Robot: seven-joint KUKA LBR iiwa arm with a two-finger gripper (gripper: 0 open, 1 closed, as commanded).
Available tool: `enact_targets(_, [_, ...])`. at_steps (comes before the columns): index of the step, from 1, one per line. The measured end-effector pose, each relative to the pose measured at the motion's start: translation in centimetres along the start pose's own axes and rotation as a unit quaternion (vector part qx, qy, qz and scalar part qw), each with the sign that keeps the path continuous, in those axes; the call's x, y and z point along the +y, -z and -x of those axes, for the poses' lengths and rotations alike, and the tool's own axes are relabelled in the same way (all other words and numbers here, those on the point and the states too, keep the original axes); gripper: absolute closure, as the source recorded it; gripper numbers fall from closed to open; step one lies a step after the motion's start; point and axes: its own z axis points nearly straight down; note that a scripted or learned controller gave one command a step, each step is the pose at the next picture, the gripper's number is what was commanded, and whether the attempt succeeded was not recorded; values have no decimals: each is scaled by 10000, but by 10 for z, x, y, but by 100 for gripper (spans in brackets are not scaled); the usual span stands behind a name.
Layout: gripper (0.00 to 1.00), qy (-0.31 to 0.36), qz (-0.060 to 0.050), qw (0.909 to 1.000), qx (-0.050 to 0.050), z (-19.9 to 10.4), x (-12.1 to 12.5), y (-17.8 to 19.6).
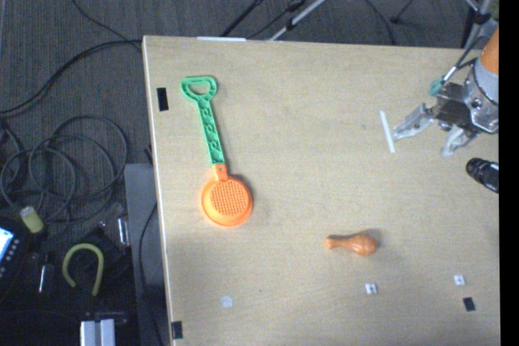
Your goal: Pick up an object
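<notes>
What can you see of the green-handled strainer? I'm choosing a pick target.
The strainer is a toy-like plastic piece: a round orange mesh head with a short orange neck joined to a long green openwork handle that ends in a loop at the far end. It lies flat on the tan bench top, toward its left side, handle pointing away from the camera. Nothing touches it, and the pincer is far to its right.

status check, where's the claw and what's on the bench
Claw open, holding nothing, at bench's right side. Orange-and-green strainer lies far left; orange drumstick toy nearer, lower centre. White stick lies by the claw's fingers.
</notes>
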Motion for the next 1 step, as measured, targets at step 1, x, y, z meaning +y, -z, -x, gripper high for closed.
enact_targets(1, [0, 21, -1, 10000, -10, -25, 70, -17])
